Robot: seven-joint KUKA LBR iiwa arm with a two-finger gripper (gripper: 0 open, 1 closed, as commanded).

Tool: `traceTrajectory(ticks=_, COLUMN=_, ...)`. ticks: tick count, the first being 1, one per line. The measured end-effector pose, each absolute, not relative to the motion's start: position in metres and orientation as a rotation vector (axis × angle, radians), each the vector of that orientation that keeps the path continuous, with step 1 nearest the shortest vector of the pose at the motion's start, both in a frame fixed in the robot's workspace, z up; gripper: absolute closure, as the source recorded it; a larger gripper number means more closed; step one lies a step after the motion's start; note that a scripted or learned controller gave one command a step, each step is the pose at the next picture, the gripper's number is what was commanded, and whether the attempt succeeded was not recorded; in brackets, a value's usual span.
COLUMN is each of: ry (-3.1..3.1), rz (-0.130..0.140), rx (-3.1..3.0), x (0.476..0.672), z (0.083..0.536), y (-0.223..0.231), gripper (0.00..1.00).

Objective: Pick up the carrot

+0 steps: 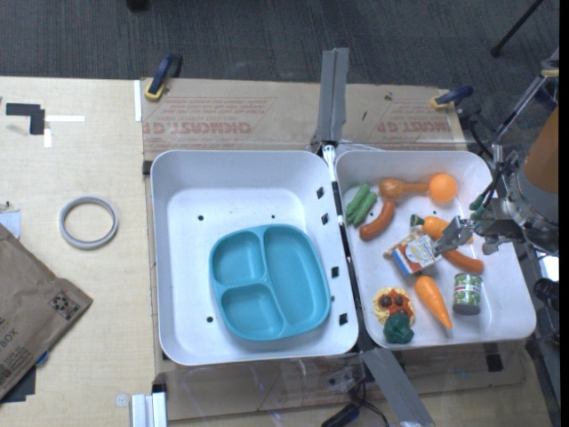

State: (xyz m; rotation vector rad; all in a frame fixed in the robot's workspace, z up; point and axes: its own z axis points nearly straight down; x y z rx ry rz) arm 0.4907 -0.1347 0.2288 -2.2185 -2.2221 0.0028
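The carrot (433, 301) is orange and tapered. It lies in the right bin (507, 327) near the front, its tip pointing toward the front right. My gripper (457, 233) hangs over the middle of the same bin, about a hand's width behind the carrot. It is just above a small orange piece (435, 225) and a red-and-white carton (413, 256). The arm comes in from the right edge. Nothing of the carrot is between the gripper's tips.
Around the carrot lie a green can (467, 294), a reddish sausage (463, 261), a yellow toy pizza (393, 303) and a green lump (399, 328). Further back are green beans (360, 203), another sausage (377, 221) and an orange ball (442, 187). A blue divided plate (267, 281) sits in the left bin (178, 238).
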Motion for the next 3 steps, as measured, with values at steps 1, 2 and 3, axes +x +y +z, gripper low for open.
traceTrajectory(ticks=1, ry=-2.182, rz=0.001, rx=-2.259, x=0.477, z=0.091, y=-0.142, gripper=0.0)
traceTrajectory(ticks=2, ry=-2.176, rz=0.002, rx=-2.262, x=0.477, z=0.099, y=-0.143, gripper=1.0)
traceTrajectory(ticks=3, ry=-2.229, rz=0.003, rx=-2.212, x=0.479, z=0.206, y=-0.047, gripper=1.0)
